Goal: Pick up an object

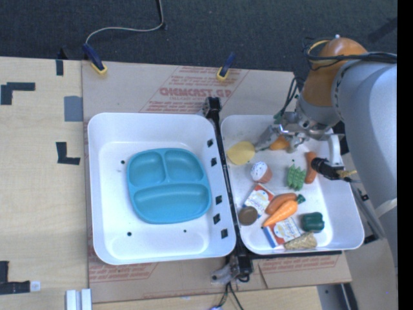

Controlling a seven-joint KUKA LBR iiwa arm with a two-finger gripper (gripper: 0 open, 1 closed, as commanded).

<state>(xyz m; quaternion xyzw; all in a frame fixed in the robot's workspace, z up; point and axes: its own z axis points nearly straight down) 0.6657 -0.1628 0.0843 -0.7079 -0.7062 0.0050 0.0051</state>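
Looking into the right bin (pixel 335 232), you find the pickable things scattered over its floor. A yellow lemon-shaped piece (pixel 241 152) lies near the bin's left wall, and a small orange piece (pixel 280 144) sits just right of it, up against the pincer (pixel 282 136). You cannot tell from this slant whether the pincer is parted or closed, and nothing is plainly seen between its tips; it hangs low over the bin's upper part, touching or nearly touching that orange piece.

Below these you see a small white egg-like item with a red spot (pixel 259 170), a green leafy piece (pixel 295 175) and a slim orange-red piece (pixel 311 168) standing beside it. Further toward the near edge lie a toy carrot (pixel 281 210) with a second orange piece just above it, a brown round item (pixel 248 216), a white packet with red print (pixel 257 199), a dark green pepper-like piece (pixel 312 221), and a tan cracker-like piece (pixel 301 241) at the bottom.

The grey arm (pixel 364 115) comes in from the right, its orange band (pixel 326 70) above the wrist.

In the left bin (pixel 103 134) a blue divided plate (pixel 169 185) lies flat in the middle. Both bins rest side by side on a cardboard sheet (pixel 187 89) laid on the bench (pixel 32 192), with two yellow-and-blue clamps at the sheet's far edge.
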